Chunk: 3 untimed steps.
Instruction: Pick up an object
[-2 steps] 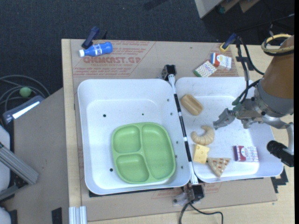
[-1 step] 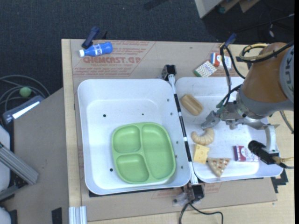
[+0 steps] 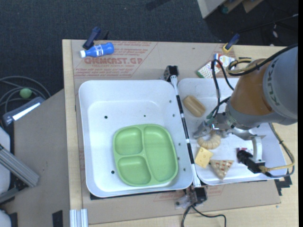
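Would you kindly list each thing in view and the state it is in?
Green tray: flat in left bin, nothing in its compartments.
Bread roll: lying in right bin.
Croissant: lying under the gripper.
Cheese: lying loose.
Pizza slice: lying loose.
Blue bottle: on its side, outside bins.

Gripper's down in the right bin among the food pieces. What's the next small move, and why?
Probably close and lift slightly to test the grasp. The gripper sits right at the croissant, with the cheese wedge and pizza slice just beyond, so a sideways nudge risks scattering them.
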Motion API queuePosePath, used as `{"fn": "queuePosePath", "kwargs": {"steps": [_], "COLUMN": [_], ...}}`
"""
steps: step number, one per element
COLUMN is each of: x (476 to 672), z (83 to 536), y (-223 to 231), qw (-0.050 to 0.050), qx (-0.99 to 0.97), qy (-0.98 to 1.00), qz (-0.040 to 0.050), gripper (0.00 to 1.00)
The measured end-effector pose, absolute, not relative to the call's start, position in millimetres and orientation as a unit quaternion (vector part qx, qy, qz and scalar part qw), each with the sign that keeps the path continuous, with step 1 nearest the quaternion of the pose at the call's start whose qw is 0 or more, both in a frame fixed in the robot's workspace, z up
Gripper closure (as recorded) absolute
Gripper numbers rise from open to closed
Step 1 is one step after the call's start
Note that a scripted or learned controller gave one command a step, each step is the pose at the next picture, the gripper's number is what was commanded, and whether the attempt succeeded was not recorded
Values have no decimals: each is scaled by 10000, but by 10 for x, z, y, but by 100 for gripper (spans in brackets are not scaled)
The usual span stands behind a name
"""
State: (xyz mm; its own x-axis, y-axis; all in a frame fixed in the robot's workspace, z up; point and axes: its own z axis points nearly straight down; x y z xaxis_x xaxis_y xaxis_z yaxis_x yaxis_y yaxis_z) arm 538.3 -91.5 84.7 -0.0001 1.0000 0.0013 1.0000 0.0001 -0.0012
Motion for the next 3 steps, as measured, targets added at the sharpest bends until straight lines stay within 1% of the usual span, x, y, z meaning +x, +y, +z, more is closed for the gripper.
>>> {"fn": "queuePosePath", "kwargs": {"steps": [1, 2, 3], "x": [5168, 5170, 5117], "z": [843, 940, 1847], "y": [-948, -948, -166], "qw": [13, 5, 1], "qx": [-7073, -7075, -7067], "qy": [-7069, -7067, -7075], "qz": [5, 1, -3], "gripper": [0, 100, 100]}}
